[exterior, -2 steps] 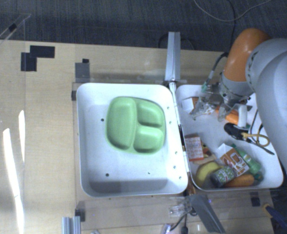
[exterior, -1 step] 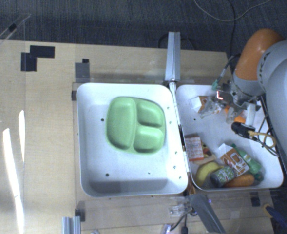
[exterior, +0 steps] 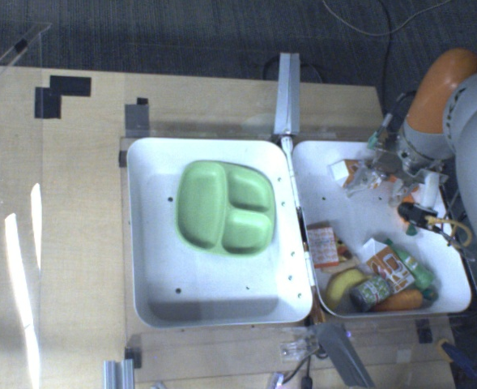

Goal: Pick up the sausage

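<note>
A reddish-brown, striped, oblong piece that looks like the sausage (exterior: 322,245) lies flat in the right bin (exterior: 335,205), against its left wall. My gripper (exterior: 366,174) is low over the far part of the same bin, up and to the right of the sausage and well apart from it. A small brown-orange scrap (exterior: 353,171) and a white scrap (exterior: 338,168) lie right at its tip. Whether either one is between the fingers is too blurred to tell.
Near the right bin's front lie a yellow banana (exterior: 343,282), a dark can (exterior: 370,292), an orange carrot (exterior: 400,300), an orange carton (exterior: 388,266) and a green bottle (exterior: 416,271). A green divided plate (exterior: 224,207) sits in the left bin (exterior: 149,241).
</note>
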Robot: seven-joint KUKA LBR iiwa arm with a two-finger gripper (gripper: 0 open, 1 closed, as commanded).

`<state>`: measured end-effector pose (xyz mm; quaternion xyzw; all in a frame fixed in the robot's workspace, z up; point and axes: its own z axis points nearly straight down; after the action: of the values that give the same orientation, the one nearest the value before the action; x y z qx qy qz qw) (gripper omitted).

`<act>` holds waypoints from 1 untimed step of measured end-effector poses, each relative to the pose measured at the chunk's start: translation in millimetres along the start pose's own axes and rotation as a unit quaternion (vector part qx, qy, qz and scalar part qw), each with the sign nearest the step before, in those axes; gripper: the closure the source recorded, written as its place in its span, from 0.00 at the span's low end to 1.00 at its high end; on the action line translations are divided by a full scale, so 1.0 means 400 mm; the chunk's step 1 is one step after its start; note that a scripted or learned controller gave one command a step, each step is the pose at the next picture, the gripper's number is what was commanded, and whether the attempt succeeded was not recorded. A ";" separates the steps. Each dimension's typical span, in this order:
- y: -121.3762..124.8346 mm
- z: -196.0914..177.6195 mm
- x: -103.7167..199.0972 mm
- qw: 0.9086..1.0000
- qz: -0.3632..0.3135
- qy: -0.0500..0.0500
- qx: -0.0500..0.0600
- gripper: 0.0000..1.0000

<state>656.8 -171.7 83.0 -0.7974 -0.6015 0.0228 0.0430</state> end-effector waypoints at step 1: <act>0.005 -0.002 -0.006 1.000 0.008 0.002 0.002 0.00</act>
<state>657.9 -174.4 83.4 -0.8019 -0.5953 0.0232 0.0456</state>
